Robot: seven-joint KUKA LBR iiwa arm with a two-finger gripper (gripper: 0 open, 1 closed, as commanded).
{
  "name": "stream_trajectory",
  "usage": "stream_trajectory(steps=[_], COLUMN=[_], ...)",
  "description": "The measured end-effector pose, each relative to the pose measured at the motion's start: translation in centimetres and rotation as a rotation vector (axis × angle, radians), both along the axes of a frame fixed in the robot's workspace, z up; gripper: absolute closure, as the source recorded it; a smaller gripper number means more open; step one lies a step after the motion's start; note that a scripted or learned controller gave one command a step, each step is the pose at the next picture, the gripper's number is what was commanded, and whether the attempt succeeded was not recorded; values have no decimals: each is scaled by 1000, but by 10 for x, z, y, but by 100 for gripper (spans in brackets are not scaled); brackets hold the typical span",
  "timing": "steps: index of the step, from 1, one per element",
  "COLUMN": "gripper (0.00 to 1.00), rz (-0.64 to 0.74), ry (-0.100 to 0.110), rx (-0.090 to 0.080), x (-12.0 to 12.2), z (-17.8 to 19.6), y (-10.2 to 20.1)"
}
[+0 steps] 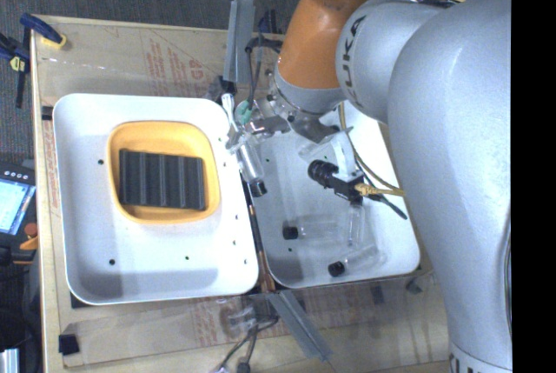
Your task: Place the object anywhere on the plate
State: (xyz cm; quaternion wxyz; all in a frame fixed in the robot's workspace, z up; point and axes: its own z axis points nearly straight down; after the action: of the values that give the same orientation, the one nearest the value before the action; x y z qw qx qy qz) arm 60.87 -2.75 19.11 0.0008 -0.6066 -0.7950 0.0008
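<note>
Little left to do, judging by how things lie: seems as good as finished, with a dark ribbed block [165, 180] lying flat on the yellow plate [161, 134], wholly inside its rim and a little toward 6 o'clock of the plate's middle. Taken here as the task's object, though that is a judgement and not a certainty. Sits at 9 o'clock of the view, in the left bin [148, 276], with the plate itself nearer that bin's 12 o'clock end. Looks roughly rectangular with rounded corners, near black, with several long grooves running from 12 to 6 o'clock; appears low and stable, level on the plate, touching nothing else. Over at 3 o'clock of the plate, just past the wall between the bins, hangs the hand [246, 156], apart from both plate and block, with nothing visibly in its grasp. Cannot tell whether set wide or narrow, being small and cluttered with cable and fittings from this angle. Behind it, toward 2 o'clock, the arm [452, 145] with its orange band [317, 41], covering much of the right bin [391, 254]. What may remain, then: only pulling clear of the counter [130, 49].
</note>
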Motion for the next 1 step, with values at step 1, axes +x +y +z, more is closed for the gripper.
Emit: stream_trajectory(steps=[1], gripper=[100], rz=[67], ry=[3], rx=[0], x=[-19], z=[0], y=[46])
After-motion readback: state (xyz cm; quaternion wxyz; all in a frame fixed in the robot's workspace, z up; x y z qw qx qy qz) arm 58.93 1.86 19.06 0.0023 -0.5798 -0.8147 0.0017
